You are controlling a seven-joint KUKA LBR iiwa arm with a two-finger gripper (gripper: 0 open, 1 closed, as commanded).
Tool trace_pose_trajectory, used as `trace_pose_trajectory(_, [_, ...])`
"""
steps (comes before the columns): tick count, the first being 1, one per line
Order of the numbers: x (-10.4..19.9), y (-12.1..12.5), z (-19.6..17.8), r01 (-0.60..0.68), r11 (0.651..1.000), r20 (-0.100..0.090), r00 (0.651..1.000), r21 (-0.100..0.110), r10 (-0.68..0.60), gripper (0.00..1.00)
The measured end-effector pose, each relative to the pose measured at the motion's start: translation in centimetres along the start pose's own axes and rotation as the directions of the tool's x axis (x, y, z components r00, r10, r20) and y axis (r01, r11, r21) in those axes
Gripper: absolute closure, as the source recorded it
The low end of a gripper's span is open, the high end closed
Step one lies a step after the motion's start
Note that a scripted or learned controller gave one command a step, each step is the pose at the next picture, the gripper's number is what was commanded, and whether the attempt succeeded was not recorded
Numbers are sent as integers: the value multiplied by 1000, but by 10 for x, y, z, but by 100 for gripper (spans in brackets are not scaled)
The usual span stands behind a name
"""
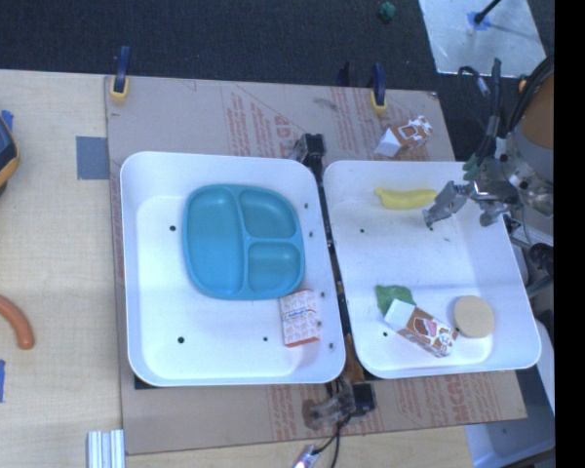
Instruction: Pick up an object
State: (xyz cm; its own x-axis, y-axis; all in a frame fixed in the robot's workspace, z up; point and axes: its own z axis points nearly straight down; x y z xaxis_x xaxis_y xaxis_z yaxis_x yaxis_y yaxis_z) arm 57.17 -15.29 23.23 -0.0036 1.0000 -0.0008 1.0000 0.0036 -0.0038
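Your bench (49,261) is light wood with a brown cardboard sheet (253,115) clamped on top, and the sheet carries two shallow white bins side by side.

The left bin (151,349) holds a blue divided plate (242,241) in its upper middle. A small red-and-white packet (299,318) lies just below the plate's lower right corner.

The right bin (487,261) holds the remaining pickable objects:
- A yellow banana-shaped item (406,198) lies near the far edge.
- A green and white item (396,305) lies near the front, touching a brown-and-white wrapped packet (428,331).
- A round tan disc (474,316) sits just beside that packet, toward the right wall.

The hand (466,208) enters from the right and hovers over the upper right part of the right bin. Its two fingers stand apart, released, with nothing between them. One fingertip (437,214) is just beside the right end of the banana-shaped item; you cannot tell whether it touches.

Outside the bins you will find:
- An orange sausage-shaped item (12,320) lying on the bare bench at the left.
- A small brown-and-white packet (405,136) lying on the cardboard beyond the right bin.
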Motion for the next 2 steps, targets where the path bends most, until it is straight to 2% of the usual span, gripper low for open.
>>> trace_pose_trajectory(1, [47, 52, 78, 1, 1000, -1, 1000, 1, -1, 0])
trace_pose_trajectory(2, [4, 85, 110, -2, 1000, 0, 1000, -1, 2, 0])
